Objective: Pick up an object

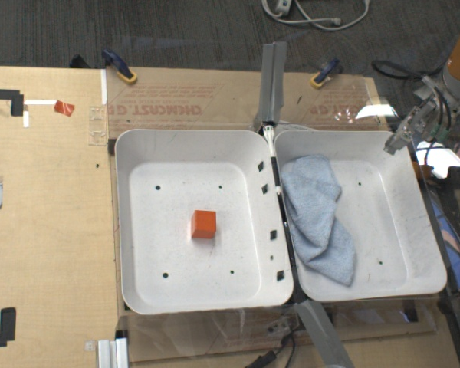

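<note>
I note the orange block mid left bin, likely light, rigid, best pinched across flat sides; the grey cloth, soft, lies in the right bin; end effector at far right, state indeterminable.

The pincer hangs over the far right corner of the right bin, which sits on the bench touching the left bin along a shared middle edge. A cloth lies in the right bin, left of the pincer and nearer the camera, against that shared edge. A block rests mid-floor in the left bin, well apart from the pincer, further left than the cloth.
</note>
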